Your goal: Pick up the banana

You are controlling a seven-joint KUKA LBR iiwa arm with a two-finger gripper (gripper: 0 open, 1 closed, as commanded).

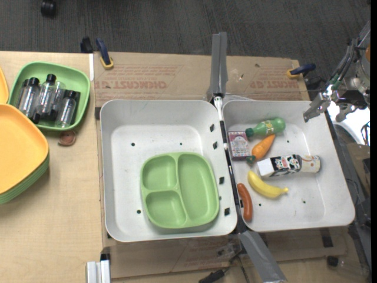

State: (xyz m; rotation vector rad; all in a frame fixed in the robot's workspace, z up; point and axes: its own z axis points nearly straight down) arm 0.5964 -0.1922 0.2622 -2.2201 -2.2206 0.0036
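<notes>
The banana is yellow and lies flat in the right bin, in its near middle. It sits just below a white bottle with black markings and right of a red sausage. My gripper hangs over the far right corner of the right bin, well up and to the right of the banana and apart from every object. The grey arm reaches in from the right edge.
Also in the right bin are an orange carrot, a green bottle and a small maroon box. The left bin holds a green divided plate. A green tray of bottles and orange plates sit at the left.
</notes>
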